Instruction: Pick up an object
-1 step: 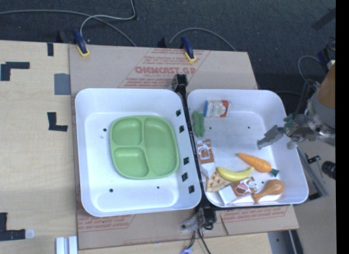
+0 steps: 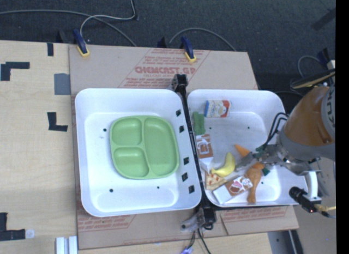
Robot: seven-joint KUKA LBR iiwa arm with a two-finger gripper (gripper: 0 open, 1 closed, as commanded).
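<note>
The right bin (image 2: 272,101) holds a pile of small items. Among them are a yellow banana (image 2: 226,165), an orange carrot piece (image 2: 241,150), a brown drumstick-shaped toy (image 2: 254,180), a red and white packet (image 2: 238,186) and a small white carton (image 2: 217,108). My gripper (image 2: 258,159) hangs low over the bin's right half, just right of the carrot piece and above the drumstick toy. It is dark against the clutter, and I see nothing clearly lifted in it.
A green divided plate (image 2: 144,146) lies in the left bin (image 2: 92,138). A green block (image 2: 198,123) and a red-labelled box (image 2: 204,147) sit by the divider between the bins. The arm's orange band (image 2: 308,121) overhangs the right bin's right rim.
</note>
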